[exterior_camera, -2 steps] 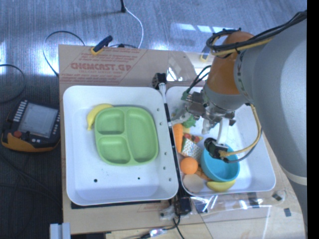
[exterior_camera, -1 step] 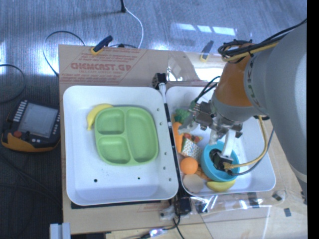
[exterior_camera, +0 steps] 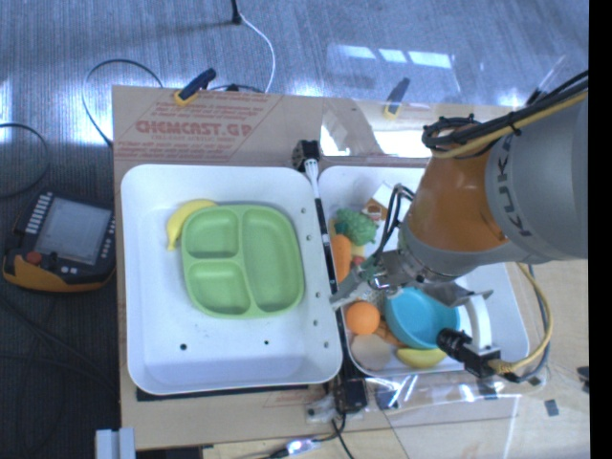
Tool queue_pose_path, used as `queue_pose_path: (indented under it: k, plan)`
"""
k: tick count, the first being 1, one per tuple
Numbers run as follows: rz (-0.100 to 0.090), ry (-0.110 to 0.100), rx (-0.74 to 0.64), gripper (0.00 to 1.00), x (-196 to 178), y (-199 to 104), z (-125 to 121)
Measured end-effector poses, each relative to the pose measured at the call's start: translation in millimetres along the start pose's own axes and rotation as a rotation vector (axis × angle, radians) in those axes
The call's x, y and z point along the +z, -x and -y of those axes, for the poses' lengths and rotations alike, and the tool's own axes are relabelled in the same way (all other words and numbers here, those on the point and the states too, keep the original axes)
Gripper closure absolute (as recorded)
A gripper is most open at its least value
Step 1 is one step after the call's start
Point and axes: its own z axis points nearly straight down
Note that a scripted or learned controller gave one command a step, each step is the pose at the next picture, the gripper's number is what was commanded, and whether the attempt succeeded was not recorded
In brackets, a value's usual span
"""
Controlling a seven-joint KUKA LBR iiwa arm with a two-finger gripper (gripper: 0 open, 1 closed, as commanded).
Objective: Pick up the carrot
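Against the right bin's left wall lies the carrot, untouched. Just beside it hangs the gripper; its state I cannot tell. Approach underway; next, descend squarely over the carrot.

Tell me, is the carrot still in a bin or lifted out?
In the bin. The carrot lies in the right bin along its left wall, below the broccoli, nothing gripping it.

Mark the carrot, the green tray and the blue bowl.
carrot (exterior_camera: 340,253): camera view, middle of its orange body.
green tray (exterior_camera: 241,259): camera view, divider between its compartments.
blue bowl (exterior_camera: 417,316): camera view, inner wall.
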Motion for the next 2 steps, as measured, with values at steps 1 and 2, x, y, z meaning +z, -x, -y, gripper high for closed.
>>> queue_pose_path:
  k: [1,2]
  plan:
    - [0.006,0.006,-0.249,0.0,-1.9,71.3,-86.4]
    - [-0.002,0.004,-0.06,0.0,-0.7,-33.7,-73.7]
